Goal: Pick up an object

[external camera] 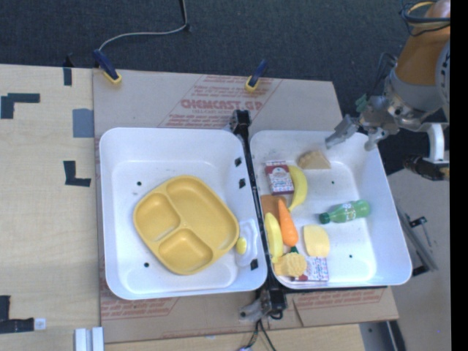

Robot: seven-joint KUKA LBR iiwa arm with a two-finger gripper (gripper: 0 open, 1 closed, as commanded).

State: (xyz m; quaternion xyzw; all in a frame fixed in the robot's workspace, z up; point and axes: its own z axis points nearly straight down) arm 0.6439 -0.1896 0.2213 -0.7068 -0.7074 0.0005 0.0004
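Grey, your gripper hung open and empty over the right bin's far edge; the bread piece lay near it.

Two shallow white plastic bins look smooth and faintly glossy. The yellow divided plastic tray seems matt (slightly waxy). Beneath lies flat brown printed cardboard, dull and papery.

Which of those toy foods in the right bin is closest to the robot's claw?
The tan wedge-shaped piece, at the bin's far edge just below the end effector; the others lie farther.
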